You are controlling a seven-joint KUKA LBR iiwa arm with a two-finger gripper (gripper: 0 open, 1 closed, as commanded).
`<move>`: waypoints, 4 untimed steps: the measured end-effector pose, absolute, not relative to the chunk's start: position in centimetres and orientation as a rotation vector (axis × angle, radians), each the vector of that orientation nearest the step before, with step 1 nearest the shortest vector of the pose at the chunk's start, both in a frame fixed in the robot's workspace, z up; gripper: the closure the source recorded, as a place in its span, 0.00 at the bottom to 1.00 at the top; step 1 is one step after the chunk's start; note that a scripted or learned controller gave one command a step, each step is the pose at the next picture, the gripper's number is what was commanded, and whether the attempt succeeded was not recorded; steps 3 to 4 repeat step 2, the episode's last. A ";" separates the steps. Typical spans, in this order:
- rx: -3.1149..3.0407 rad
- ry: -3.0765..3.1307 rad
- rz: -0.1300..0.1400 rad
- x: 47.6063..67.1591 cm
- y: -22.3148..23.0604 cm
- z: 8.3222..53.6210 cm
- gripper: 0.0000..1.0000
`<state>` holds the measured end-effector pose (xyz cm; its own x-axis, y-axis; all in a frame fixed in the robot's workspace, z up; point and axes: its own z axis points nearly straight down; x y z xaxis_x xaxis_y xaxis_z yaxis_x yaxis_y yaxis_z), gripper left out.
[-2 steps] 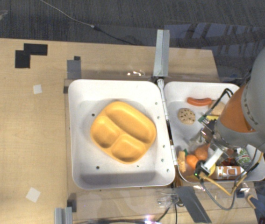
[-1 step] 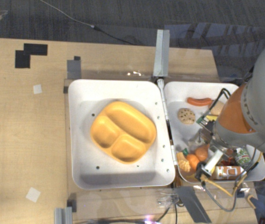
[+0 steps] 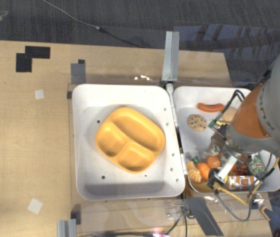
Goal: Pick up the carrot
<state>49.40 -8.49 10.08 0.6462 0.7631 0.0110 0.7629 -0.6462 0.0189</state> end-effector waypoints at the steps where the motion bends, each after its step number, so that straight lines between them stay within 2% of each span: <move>1: 2.981 0.991 0.005 48.8 -8.7 9.8 1.00; 2: 3.079 0.624 0.003 48.8 -8.7 10.9 1.00; 4: 3.079 0.624 0.003 48.8 -8.7 10.9 1.00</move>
